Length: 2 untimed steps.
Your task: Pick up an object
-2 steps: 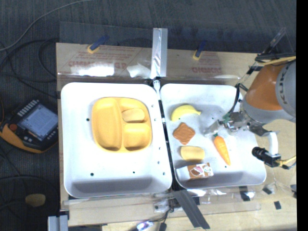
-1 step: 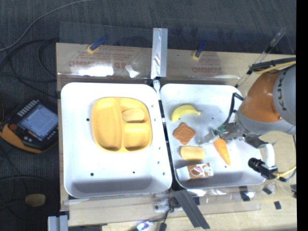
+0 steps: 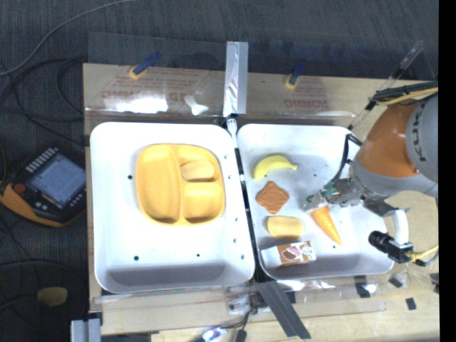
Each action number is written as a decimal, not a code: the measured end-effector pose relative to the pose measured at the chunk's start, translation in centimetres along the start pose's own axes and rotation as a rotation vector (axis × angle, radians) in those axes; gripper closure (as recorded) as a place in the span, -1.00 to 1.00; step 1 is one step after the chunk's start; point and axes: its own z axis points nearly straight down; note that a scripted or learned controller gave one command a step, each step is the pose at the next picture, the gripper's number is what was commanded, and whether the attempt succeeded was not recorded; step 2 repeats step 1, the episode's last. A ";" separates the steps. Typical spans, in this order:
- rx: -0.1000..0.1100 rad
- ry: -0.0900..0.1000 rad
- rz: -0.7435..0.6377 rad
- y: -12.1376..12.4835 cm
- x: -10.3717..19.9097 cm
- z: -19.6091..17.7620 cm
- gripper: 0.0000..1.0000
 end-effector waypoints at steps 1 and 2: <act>0.017 0.004 -0.021 2.5 6.8 -14.4 1.00; 0.017 0.004 -0.021 2.5 6.8 -14.4 1.00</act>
